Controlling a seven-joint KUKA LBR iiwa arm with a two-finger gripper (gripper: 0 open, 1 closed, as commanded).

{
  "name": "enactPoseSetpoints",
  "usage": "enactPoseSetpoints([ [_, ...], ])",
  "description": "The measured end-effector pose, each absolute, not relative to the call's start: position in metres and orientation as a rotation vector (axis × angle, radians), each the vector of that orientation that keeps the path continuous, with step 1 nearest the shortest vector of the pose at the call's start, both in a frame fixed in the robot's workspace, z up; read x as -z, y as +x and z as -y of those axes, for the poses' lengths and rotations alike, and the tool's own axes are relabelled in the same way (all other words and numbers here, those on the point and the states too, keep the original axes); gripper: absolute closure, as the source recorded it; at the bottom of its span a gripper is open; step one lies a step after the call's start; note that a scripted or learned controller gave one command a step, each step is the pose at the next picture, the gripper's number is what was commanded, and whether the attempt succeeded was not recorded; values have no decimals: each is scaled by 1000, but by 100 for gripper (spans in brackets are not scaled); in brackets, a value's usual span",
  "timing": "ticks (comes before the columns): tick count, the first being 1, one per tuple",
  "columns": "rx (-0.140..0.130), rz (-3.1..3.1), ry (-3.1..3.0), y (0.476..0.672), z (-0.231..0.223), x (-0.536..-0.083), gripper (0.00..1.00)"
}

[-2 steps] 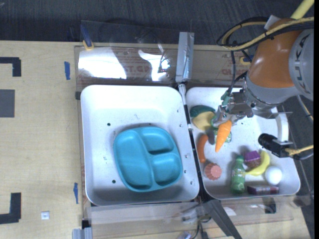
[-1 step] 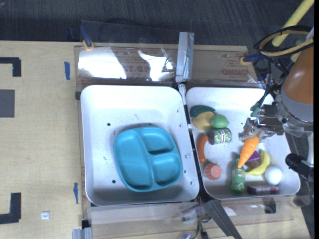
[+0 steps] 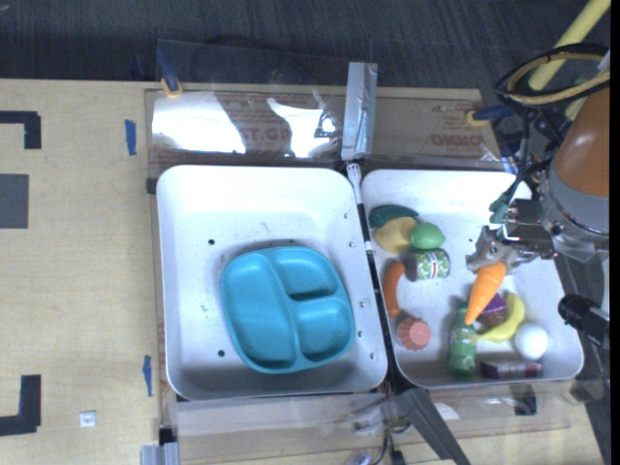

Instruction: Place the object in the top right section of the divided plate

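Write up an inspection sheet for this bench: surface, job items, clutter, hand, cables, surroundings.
Surface: wooden bench bearing two white bins, left bin and right bin, side by side.
Job's things: blue divided plate in the left bin, nothing in its sections. No object seen between the hand's fingers.
Clutter: right bin holds toy food, including an orange carrot, a banana, a white egg, a green bottle and a yellow piece.
Hand: hand over the right bin, just above the carrot's top; finger state unclear.
Cables: black cables and a yellow hose at the upper right.
Surroundings: clear sheet behind the bins; dark floor.
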State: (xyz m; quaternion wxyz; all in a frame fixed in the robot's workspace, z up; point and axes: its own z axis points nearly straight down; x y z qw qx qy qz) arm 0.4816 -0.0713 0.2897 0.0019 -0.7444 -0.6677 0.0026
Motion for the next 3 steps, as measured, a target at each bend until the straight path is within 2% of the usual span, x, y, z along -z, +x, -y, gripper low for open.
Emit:
enactPoseSetpoints([
  [1,-4,2441,-1970,480,100,-241,100],
  [2,-2,2110,-2329,496,94,-279,100],
  [3,-4,2347,-2082,480,124,-258,100],
])
